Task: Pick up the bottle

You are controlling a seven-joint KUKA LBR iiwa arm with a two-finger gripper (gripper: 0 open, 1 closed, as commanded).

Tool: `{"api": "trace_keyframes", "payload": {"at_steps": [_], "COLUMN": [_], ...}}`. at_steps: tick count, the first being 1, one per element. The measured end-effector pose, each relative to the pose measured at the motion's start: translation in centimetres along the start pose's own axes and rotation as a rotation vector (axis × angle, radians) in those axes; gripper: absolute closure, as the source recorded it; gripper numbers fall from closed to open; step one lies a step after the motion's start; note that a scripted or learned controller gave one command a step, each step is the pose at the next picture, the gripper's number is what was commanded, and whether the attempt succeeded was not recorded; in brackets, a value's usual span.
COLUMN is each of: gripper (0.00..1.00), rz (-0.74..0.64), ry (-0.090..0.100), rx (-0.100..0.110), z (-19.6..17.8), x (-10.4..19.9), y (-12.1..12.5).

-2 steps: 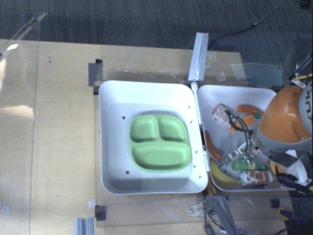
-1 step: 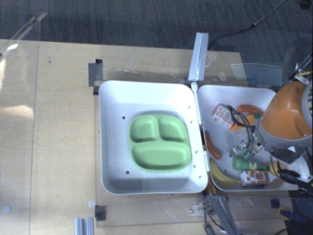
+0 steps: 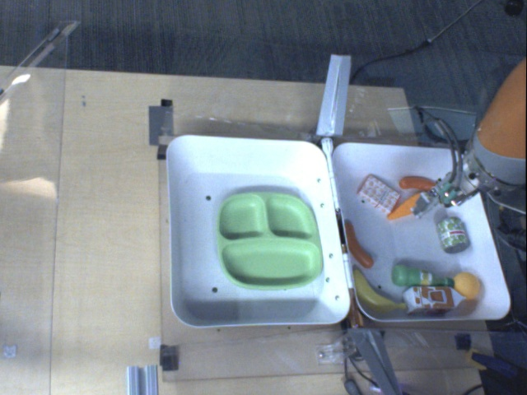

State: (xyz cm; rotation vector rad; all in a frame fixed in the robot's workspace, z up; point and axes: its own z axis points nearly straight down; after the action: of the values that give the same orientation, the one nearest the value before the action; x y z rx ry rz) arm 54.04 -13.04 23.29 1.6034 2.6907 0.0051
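A KUKA iiwa arm (image 3: 504, 126) reaches in from the right of the camera view, its orange band at the frame's edge and its grey wrist angled down and leftward over the right white bin (image 3: 375, 159). The gripper (image 3: 436, 196) hangs low at the bin's upper right; whether it is spread or closed cannot be told at this size, and nothing is seen between its tips. Just left of the gripper lies an orange carrot (image 3: 403, 211), with a red-orange sausage (image 3: 417, 183) above it and a small printed card packet (image 3: 378, 193) further left. Just below and right of the gripper sits a small can (image 3: 452, 234), lying apart from it. Well below the gripper, the green bottle (image 3: 422, 276) lies on its side near the bin's front wall, beside a lemon (image 3: 466, 285), a juice carton (image 3: 430, 299) and a banana (image 3: 372, 293). A second sausage (image 3: 356, 247) rests down to the left. Far left, the other white bin (image 3: 189, 171) holds a green divided tray (image 3: 269, 239).
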Motion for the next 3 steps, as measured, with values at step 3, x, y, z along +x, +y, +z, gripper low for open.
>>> {"api": "trace_keyframes", "payload": {"at_steps": [3], "gripper": [0.00], "rz": [-0.150], "ry": [-0.005], "rx": [-0.004], "z": [14.1], "x": [1.7], "y": [-4.8]}}
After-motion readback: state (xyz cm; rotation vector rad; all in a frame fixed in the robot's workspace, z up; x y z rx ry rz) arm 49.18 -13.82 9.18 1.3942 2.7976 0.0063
